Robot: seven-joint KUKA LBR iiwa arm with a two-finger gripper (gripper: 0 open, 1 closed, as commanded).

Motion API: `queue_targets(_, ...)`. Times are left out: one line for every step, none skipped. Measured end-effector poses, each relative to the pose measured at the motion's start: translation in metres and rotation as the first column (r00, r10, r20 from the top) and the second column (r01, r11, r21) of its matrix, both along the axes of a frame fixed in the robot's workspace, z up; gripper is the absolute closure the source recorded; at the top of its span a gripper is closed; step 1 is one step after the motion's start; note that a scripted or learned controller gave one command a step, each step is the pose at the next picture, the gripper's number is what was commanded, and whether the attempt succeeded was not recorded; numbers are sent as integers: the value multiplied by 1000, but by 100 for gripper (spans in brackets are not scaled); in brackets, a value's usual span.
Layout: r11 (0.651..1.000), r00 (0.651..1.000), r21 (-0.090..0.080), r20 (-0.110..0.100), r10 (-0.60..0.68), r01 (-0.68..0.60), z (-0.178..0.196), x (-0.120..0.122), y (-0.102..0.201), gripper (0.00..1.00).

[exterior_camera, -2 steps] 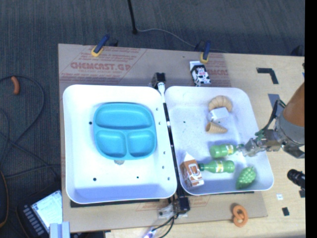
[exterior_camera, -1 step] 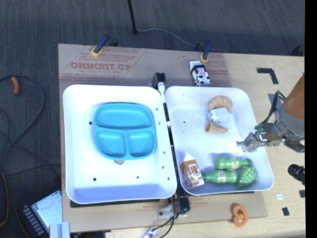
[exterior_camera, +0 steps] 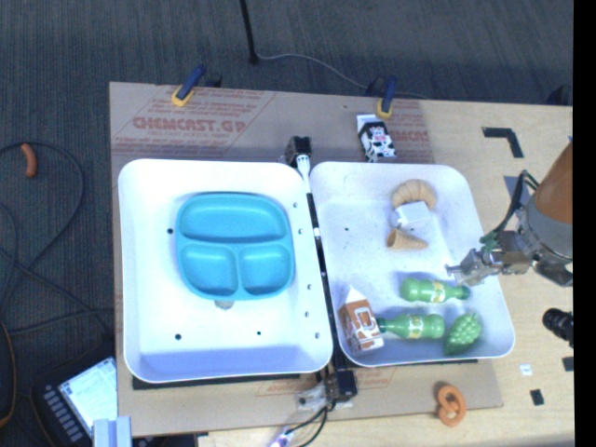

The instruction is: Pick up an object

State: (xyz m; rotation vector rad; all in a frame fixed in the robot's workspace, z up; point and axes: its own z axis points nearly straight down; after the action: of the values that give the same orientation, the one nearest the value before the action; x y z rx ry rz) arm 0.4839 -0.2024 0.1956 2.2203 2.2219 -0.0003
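Gripper: the gripper (exterior_camera: 468, 270) hovers at the right bin's (exterior_camera: 328, 250) right wall, just above a green bottle (exterior_camera: 433, 291); whether it is spread or clenched, I cannot tell.
Task's thing: no object is lifted; the nearest candidate is that green bottle, lying on its side by the right wall.
Neighbours: a second green bottle (exterior_camera: 413, 325), a bunch of green grapes (exterior_camera: 464, 331) and a small orange carton (exterior_camera: 359, 325) lie close together along the near edge.
Farther items: a croissant (exterior_camera: 414, 193) and an ice-cream cone (exterior_camera: 408, 230) sit toward the far side.
Left bin: holds a blue divided tray (exterior_camera: 235, 245).
Risk: the bottle is round and could roll or slip; the wall crowds the approach.
Writing: the board (exterior_camera: 191, 125) reads "CHEMCAST GP" in red.
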Motion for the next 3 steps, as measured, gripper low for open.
queue_targets(1000,1000,0,0,1,-1,16,0,40,100)
queue_targets(1000,1000,0,0,0,0,16,0,40,0)
queue_targets(1000,1000,11,4,8,-8,-99,4,-10,0)
